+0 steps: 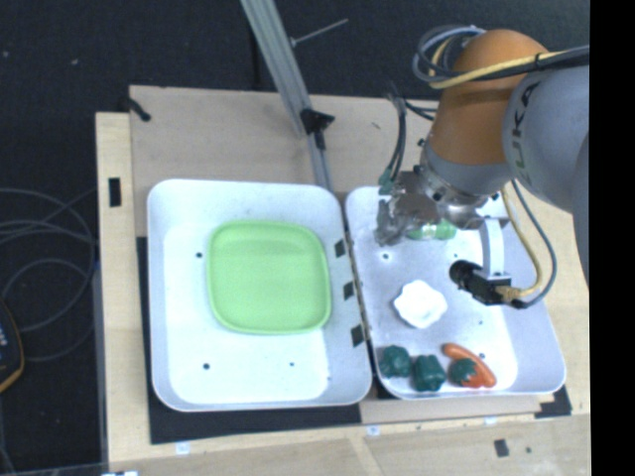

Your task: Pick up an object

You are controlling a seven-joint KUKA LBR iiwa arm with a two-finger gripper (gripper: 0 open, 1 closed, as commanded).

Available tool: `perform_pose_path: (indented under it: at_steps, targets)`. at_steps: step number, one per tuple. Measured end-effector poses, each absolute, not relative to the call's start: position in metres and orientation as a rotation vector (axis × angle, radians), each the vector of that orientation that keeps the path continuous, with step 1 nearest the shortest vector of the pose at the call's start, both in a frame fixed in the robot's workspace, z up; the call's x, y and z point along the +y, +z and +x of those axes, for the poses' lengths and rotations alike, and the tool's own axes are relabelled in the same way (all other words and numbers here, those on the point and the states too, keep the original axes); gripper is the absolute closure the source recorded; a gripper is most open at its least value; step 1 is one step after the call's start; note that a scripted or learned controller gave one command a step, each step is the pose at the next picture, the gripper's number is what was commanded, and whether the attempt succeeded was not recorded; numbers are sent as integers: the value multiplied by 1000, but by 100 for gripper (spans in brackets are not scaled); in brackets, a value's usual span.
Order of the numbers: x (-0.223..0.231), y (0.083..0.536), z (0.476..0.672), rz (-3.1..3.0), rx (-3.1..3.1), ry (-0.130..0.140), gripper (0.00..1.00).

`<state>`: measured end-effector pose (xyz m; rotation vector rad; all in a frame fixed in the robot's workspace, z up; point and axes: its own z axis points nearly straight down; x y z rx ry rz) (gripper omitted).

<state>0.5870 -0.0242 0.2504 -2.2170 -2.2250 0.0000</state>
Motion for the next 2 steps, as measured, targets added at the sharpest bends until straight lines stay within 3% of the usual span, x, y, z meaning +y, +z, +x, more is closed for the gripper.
perform_pose_path:
  at_steps: [2]
  targets:
    - [70, 233, 589, -2217, -2224, 0, 100]
